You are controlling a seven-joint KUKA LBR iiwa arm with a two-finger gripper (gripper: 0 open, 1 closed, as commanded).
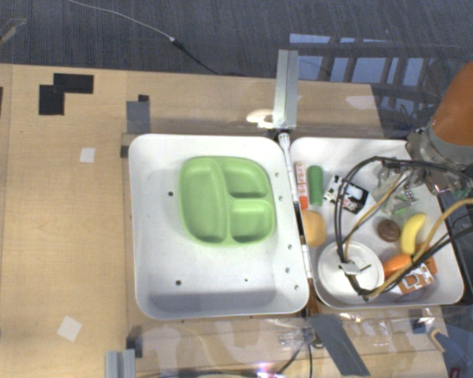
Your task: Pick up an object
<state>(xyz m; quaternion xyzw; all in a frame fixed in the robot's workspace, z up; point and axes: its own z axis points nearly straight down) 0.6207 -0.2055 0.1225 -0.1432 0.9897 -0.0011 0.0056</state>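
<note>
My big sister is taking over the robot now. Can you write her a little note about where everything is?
Claw: up at the right bin's far right; open or shut is unclear.
Right bin: banana, brown ball, orange thing, white bowl, green tube, cables across them.
Left bin: green divided tray.
Done: nothing lifted.
Left: pick up one object.

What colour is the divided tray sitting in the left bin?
Light green. The divided tray shows best in the camera view, lying in the white left bin.

Banana (412, 233): yellow, curved, lying right of a brown round fruit (389, 229). Green cylinder (315, 185): upright lengthwise, far-left of right bin (454, 290).
</note>
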